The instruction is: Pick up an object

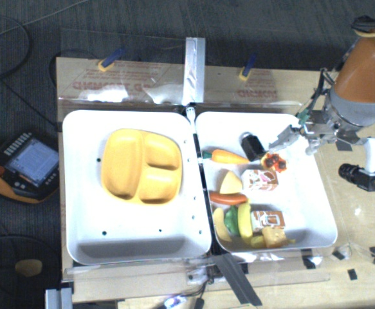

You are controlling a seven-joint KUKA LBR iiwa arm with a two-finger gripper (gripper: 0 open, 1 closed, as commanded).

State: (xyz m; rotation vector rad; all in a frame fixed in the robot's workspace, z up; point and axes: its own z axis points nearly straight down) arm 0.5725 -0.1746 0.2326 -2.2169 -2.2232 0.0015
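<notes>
Camera view is showing the task at an early stage, by my judgement: nothing is sitting between the fingers, and every object is lying in one of the two bins on the worktop (341,192). The left bin (84,237) is carrying a yellow divided tray (141,165). The right bin (316,217) is holding the clutter of toy food: a black object (252,145) near the top, an orange carrot (228,156) just beside it to the left, a small red and orange piece (276,161), a white carton with red print (262,179), a pale yellow wedge (231,183), a red sausage (228,199), a banana (220,225) touching a green piece (244,219), a brown and white box (268,219) and a tan lump (274,237) near the front wall.

The arm is reaching in from the right, and the gripper (301,140) is hanging over the upper right corner of the right bin. Its fingers are standing apart, one light finger (283,137) slanting down to the left toward the black object and the red and orange piece, the other lying nearer the bin's right wall. They are gripping nothing; whether a fingertip is touching anything is too fine to tell.

What is left is the whole grasp: choosing an object, coming down on it, closing and lifting. The black object and the red and orange piece are lying nearest.
</notes>
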